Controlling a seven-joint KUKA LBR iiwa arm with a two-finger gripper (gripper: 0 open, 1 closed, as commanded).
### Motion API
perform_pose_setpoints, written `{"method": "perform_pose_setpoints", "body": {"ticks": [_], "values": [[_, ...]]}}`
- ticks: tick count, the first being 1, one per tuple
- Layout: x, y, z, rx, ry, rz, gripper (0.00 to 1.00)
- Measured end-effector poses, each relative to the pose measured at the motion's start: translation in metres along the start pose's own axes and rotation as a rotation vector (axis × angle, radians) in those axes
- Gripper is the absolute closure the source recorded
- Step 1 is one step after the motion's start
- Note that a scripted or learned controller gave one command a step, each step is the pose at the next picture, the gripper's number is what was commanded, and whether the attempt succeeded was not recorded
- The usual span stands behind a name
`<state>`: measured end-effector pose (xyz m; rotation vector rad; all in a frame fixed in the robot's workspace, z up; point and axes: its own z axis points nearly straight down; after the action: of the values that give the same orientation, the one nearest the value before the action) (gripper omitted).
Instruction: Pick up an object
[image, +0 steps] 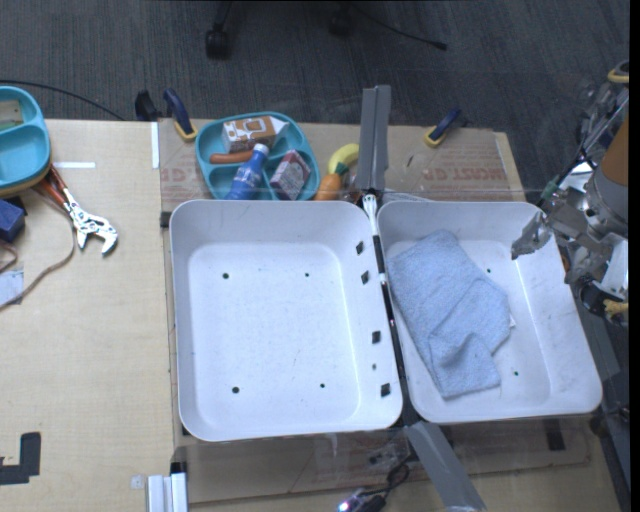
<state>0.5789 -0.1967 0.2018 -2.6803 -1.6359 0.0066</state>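
Camera view is looking down at a slant on two shallow white bins sitting side by side on a wooden bench. Taking the seam between the bins as the centre of the clock, the right bin (560, 385) is lying at about three o'clock and is holding a pale blue-grey cloth (450, 310), folded and rumpled, stretching from the bin's upper left toward its lower middle and resting flat on the floor. The left bin (200, 300) is lying at nine o'clock, with a few small dark dots showing on its floor. The gripper (530, 240) is hanging at roughly two o'clock, over the upper right edge of the right bin, well apart from the cloth and touching nothing that can be made out; whether its fingers are spread or closed is something I cannot tell, since they are showing only as a small grey tip. At about eleven o'clock a teal divided tray (212, 150) is sitting behind the bins, carrying a small carton with an orange and white label, a blue bottle (247, 172) and other small packets; none of the printing is readable. Just beside the tray, toward twelve o'clock, a yellow banana-like toy (343, 157) is lying. Faint red lettering is running along the cardboard strip (470, 170) behind the right bin, too washed out to read. Far off at ten o'clock a silver wrench (90, 228) is lying on the bench near another teal tray (25, 145).
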Motion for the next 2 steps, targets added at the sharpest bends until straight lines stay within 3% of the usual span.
{"method": "perform_pose_setpoints", "body": {"ticks": [1, 2], "values": [[0.028, -0.085, 0.111, -0.001, 0.003, -0.112, 0.0], [-0.017, -0.009, 0.092, -0.003, 0.007, -0.222, 0.0]]}}
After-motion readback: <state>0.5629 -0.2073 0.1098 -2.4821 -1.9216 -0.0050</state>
